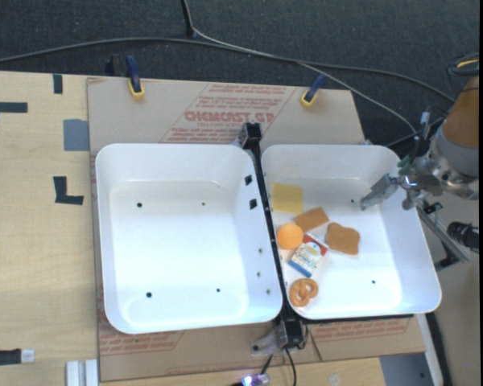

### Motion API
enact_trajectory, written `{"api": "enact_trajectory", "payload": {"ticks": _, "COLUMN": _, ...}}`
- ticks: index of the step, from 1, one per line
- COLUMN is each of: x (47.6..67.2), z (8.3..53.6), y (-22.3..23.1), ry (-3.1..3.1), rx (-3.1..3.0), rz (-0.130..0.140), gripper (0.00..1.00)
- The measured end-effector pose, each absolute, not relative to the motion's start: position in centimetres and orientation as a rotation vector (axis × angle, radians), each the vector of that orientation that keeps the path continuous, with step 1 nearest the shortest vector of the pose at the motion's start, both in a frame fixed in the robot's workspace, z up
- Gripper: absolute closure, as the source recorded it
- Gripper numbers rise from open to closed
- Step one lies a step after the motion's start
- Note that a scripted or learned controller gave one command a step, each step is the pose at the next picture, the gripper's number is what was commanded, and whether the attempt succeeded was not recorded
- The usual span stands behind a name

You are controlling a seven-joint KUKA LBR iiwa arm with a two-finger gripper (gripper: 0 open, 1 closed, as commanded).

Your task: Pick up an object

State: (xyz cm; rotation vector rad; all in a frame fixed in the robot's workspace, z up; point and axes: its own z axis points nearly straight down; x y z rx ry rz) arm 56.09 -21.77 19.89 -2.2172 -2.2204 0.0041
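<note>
Arm: enters from the right; its grey body and orange band are cut off at the right edge of the view.
Gripper (386, 190): over the right rim of the right bin (419, 296), near its far right corner; the fingers are small and blurred, so whether they are parted or closed cannot be told, and nothing shows between them.
Objects: a cluster lies against the left wall of the right bin, well apart from the gripper.
Yellow square (287, 198): flat, nearest the far edge of the cluster.
Brown slab (311, 219): just beside the yellow square, tilted.
Orange ball (289, 236): touching the divider side, just below the slab.
Small packet (307, 257): white with red and blue print too small to read.
Toast-shaped piece (342, 238): to the right of the packet.
Pretzel-like ring (303, 291): nearest the front edge.
Left bin (113, 215): white, with dark dots on its floor.
Surroundings: printed cardboard (225, 111) under both bins, held by two yellow clamps (135, 87) at its far edge; a black cable (225, 43) crosses the dark floor beyond.
</note>
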Motion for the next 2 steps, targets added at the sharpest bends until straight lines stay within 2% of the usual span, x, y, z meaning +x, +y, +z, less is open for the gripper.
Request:
{"api": "enact_trajectory", "payload": {"ticks": 1, "x": 58.5, "z": 13.4, "y": -17.6, "ry": -2.222, "rx": -2.209, "rz": 0.006, "gripper": 0.0}}
{"api": "enact_trajectory", "payload": {"ticks": 2, "x": 58.7, "z": 8.1, "y": -10.3, "ry": -2.229, "rx": -2.215, "rz": 0.006, "gripper": 0.0}}
